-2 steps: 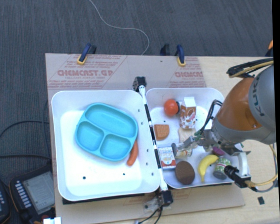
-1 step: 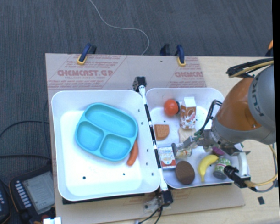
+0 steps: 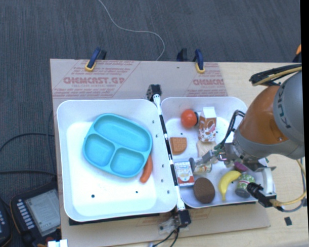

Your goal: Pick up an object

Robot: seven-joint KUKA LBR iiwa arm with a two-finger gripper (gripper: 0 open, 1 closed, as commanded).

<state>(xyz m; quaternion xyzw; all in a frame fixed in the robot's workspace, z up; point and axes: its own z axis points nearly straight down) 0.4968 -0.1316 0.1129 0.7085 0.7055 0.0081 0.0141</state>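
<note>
Right bin (image 3: 170, 145): brown egg-shaped lump (image 3: 204, 189), curved yellow banana (image 3: 226, 183), round orange ball (image 3: 189, 118), boxy carton (image 3: 207, 124), ridged waffle square (image 3: 178, 144). Claw (image 3: 209, 159) low over the bin's middle, grip state: can't tell. Left bin (image 3: 64, 149): glossy blue three-section plate (image 3: 117, 144), carrot (image 3: 146, 169) touching its edge.

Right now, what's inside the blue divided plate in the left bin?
The blue divided plate has nothing in its three compartments. A carrot lies beside its right edge on the left bin floor. Whatever is beneath the plate is covered.
</note>
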